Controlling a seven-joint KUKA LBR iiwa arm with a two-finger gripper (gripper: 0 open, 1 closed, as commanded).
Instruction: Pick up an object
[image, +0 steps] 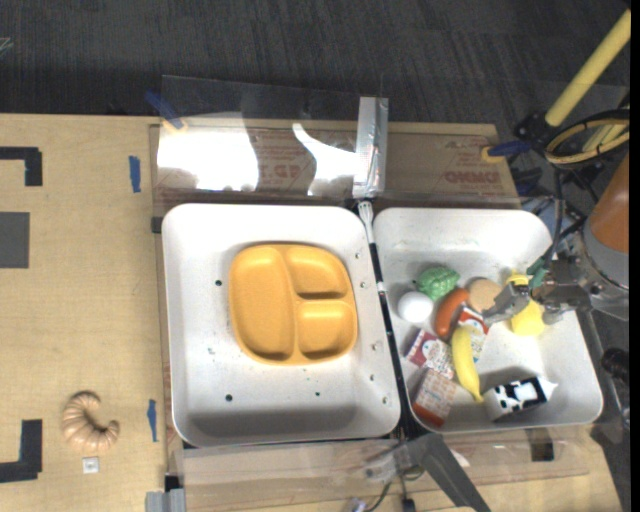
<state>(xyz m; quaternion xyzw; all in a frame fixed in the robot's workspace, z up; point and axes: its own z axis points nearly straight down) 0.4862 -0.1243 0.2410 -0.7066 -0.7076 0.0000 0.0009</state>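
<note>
The right bin (560, 365) holds a heap of toy food: a green vegetable (437, 281), a white ball (413, 306), an orange-red carrot (449, 311), a brown bun (484, 293), a banana (465, 362), a yellow lemon (528, 320), a black-and-white cow (518, 395) and a red-and-white packet (430, 375). My gripper (517, 296) reaches in from the right and hangs low at the right side of the heap, between the bun and the lemon. It touches or sits just over the lemon. I see nothing lifted.
The left bin (190, 300) carries an orange divided plate (293, 301). A croissant toy (89, 421) lies on the bench at lower left. The arm's orange band (613, 212) is at the right edge, with cables (580, 140) behind it.
</note>
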